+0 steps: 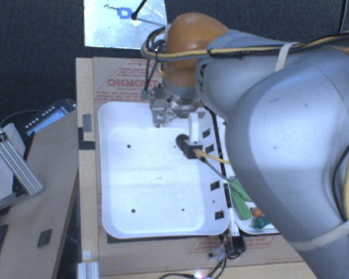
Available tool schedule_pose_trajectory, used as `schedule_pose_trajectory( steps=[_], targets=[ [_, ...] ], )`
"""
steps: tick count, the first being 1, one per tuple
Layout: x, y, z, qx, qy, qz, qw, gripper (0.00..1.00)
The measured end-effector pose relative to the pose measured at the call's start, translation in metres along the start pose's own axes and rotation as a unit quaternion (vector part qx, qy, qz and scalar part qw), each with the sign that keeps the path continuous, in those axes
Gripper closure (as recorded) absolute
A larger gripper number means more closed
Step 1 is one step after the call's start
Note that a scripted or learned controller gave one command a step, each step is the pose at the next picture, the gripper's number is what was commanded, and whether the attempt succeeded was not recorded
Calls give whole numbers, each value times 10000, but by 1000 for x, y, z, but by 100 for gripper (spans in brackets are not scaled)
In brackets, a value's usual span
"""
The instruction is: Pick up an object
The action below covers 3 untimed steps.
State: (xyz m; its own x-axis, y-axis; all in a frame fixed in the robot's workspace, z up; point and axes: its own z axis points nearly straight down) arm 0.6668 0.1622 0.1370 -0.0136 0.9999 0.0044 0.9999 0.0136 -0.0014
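The arm (267, 115) is reaching in from the right and hanging over the far edge of the left bin (119, 214), with the gripper (161, 116) sitting near that bin's back wall, under the orange band (192, 36). From this slanted view I cannot tell how the gripper is set, since the wrist is covering most of it, and nothing is showing beneath it that looks like a held thing. The floor of the left bin is showing bare white with a few small dark dots. The likely things to pick are lying in the right bin (267, 228), most of which the arm's bulk is hiding: a green object (239, 195) is peeking out along its near left side, and a small orange and teal object (257, 215) is lying just beside it toward the front. Judging from this, the pick is not yet done: no object is lifted, and the gripper is hovering well apart from both visible things. What is left seems to be nearly all of it, namely moving over the right bin, descending, grasping and lifting.
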Motion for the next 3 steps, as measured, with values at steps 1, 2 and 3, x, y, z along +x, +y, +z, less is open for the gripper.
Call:
schedule_pose_trajectory(
  steps=[1,2,3],
  targets=[
    [50,-58,-103,-42,11,10,10000,100],
    [75,-32,-94,-25,-10,36,10000,100],
    [0,-55,-92,-5,-36,94,9999,100]
  ],
)
